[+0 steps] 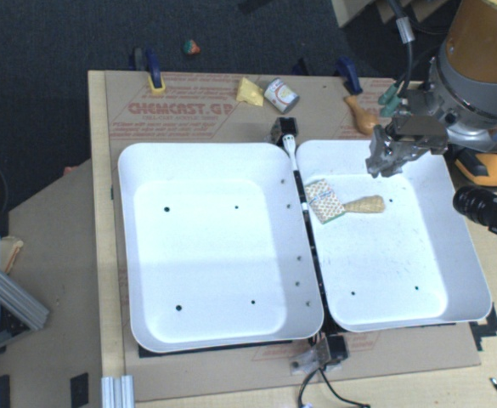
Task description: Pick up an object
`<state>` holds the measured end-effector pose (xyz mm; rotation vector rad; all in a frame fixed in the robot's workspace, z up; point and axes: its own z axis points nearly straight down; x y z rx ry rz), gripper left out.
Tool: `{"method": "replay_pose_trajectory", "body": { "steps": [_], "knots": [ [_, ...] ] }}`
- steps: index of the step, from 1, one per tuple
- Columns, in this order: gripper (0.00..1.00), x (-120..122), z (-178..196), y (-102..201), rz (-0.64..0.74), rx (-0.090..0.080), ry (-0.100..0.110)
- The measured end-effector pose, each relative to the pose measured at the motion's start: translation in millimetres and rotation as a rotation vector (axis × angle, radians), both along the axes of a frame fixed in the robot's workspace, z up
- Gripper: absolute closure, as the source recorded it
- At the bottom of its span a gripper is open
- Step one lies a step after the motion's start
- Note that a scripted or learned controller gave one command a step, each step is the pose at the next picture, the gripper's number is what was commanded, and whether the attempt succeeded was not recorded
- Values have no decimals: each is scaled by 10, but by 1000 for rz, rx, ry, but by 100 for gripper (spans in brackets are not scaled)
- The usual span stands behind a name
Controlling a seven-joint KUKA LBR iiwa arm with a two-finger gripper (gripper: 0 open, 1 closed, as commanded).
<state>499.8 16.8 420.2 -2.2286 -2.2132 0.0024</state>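
Note:
In the right bin lie two objects near its upper left: a small patterned white packet and, touching its right side, a tan bread-like piece. My gripper hangs over the upper part of the right bin, up and to the right of the tan piece and apart from it. Nothing shows between its dark fingers.
The left bin sits beside the right one. Behind the bins on the cardboard lie a yellow piece, a small grey-white box and an orange object. Blue clamps hold the board's back edge.

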Motion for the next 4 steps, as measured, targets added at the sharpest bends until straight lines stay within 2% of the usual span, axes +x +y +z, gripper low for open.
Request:
{"method": "replay_pose_trajectory", "body": {
  "steps": [1,2,3,4],
  "knots": [
    [100,-178,-334,607,14,2,4],
    [100,41,-458,1918,21,5,-3],
    [100,-209,-69,1110,0,1,-7],
    [100,-206,1232,1630,14,8,-18]
  ]
}}
